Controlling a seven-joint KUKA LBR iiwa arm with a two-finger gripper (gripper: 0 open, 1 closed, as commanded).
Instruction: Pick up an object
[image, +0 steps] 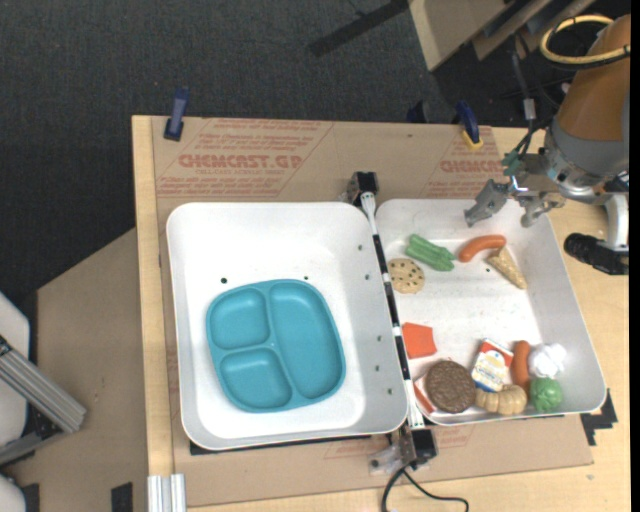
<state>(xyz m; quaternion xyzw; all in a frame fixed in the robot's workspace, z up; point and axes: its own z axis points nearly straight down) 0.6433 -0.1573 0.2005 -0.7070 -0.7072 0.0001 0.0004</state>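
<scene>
My gripper (511, 206) hovers over the far edge of the right bin (572, 300), its fingers spread open and nothing between them. Just below it lie an orange sausage (482, 247), a green pickle (430, 252) and a tan bread wedge (508, 267). A round cookie (405, 274) sits by the bin's left wall. Nearer the front are a red-orange square (418, 340), a brown patty (450, 386), a small carton (490, 366), a tan bun (503, 400) and a green broccoli piece (546, 393).
The left bin (200, 250) holds a teal divided tray (275, 343). A black hinge strip (385, 290) runs between the bins. Blue clamps (177, 112) hold the cardboard base at the back.
</scene>
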